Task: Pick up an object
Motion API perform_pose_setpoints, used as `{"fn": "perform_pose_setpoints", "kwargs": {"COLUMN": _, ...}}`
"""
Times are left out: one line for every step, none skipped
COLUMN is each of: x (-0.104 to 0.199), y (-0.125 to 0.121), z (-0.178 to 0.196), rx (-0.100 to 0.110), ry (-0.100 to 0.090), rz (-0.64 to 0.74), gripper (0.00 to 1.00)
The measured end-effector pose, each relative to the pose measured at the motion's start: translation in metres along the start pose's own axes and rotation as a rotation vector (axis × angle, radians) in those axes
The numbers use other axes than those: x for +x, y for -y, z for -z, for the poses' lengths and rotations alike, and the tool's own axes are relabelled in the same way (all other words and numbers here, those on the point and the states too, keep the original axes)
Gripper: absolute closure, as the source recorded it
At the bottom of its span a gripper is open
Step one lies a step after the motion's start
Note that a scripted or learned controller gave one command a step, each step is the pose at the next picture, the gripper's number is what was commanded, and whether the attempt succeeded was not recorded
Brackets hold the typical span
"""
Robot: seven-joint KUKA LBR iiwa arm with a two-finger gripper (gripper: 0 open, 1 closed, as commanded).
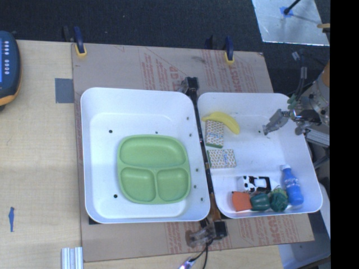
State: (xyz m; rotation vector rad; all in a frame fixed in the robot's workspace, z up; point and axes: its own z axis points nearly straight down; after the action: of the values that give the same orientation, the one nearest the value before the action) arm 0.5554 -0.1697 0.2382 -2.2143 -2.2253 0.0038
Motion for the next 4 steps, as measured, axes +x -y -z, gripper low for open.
{"fn": "perform_pose_setpoints", "kwargs": {"x": 0.035, "y": -0.076, "z": -0.155, "rx": 0.006, "ry": -0.001, "rz": 0.004, "gripper": 0.0}}
{"fn": "perform_pose_setpoints", "kwargs": {"x": -0.03, "y": -0.079, "z": -0.145, "rx": -0.002, "ry": 0.003, "rz": -0.005, "gripper": 0.0}}
{"fn": "perform_pose_setpoints", "kwargs": {"x": -0.044, "y": 0.002, "z": -0.106, "rx": 0.001, "ry": 0.002, "rz": -0.004, "gripper": 0.0}}
{"fn": "perform_pose_setpoints", "kwargs": {"x": -0.026, "y": -0.088, "z": -0.148, "rx": -0.004, "ry": -0.001, "rz": 0.003, "gripper": 0.0}}
